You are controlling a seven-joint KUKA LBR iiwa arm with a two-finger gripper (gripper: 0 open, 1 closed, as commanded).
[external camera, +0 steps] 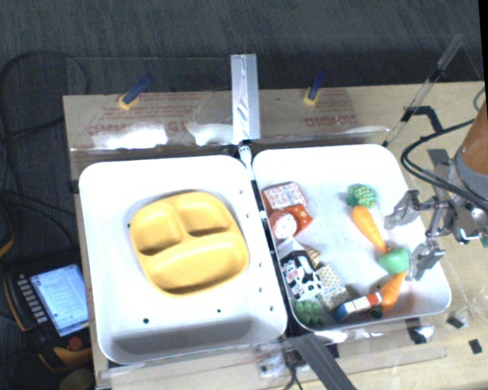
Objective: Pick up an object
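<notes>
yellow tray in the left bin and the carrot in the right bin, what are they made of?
Yellow tray: looks like moulded plastic, matte to satin, uniform colour with soft rounded compartment edges. Carrot: probably a plastic toy, smooth and evenly orange, with a bumpy green top; rubber or foam can't be ruled out from this view.

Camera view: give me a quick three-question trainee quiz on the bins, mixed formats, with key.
1. True or false: the yellow tray lies in the right bin.
2. The gripper is over which edge of the right bin? A) left B) right C) far
3. Fill in: the long carrot lies just below the green ____.

Key: 1 false, it lies in the left bin; 2 B; 3 broccoli.
</notes>
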